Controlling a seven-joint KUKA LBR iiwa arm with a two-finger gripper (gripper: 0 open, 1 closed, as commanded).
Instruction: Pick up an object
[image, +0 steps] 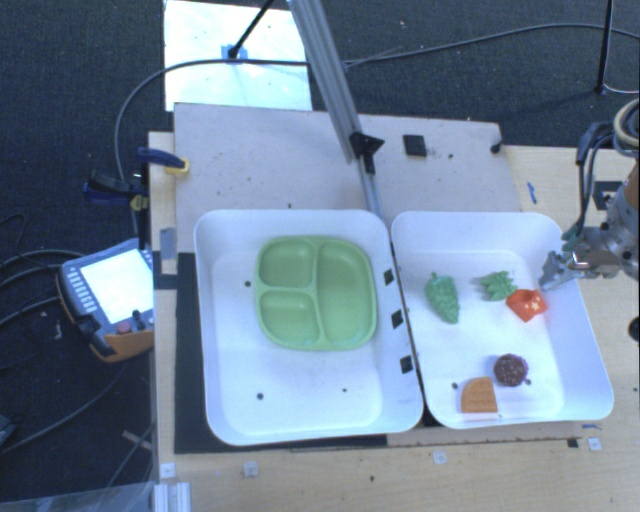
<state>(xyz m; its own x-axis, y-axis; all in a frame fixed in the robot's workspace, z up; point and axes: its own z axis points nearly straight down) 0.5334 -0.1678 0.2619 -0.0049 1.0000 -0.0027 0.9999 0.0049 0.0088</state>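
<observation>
The right bin (575, 350) holds several small objects. A green leafy piece (441, 298) lies near its left side, and a smaller green piece (497, 285) sits beside a red piece (527, 304). A dark round object (511, 369) and an orange wedge (479, 396) lie toward the front. My gripper (558, 270) hovers over the bin's right rim, just up and to the right of the red piece, with nothing visibly held.
The left bin (230, 390) holds a light green divided plate (317, 292). A slanted metal pole (335, 85) crosses the back board. A handheld pendant (108, 298) lies off the bench to the left.
</observation>
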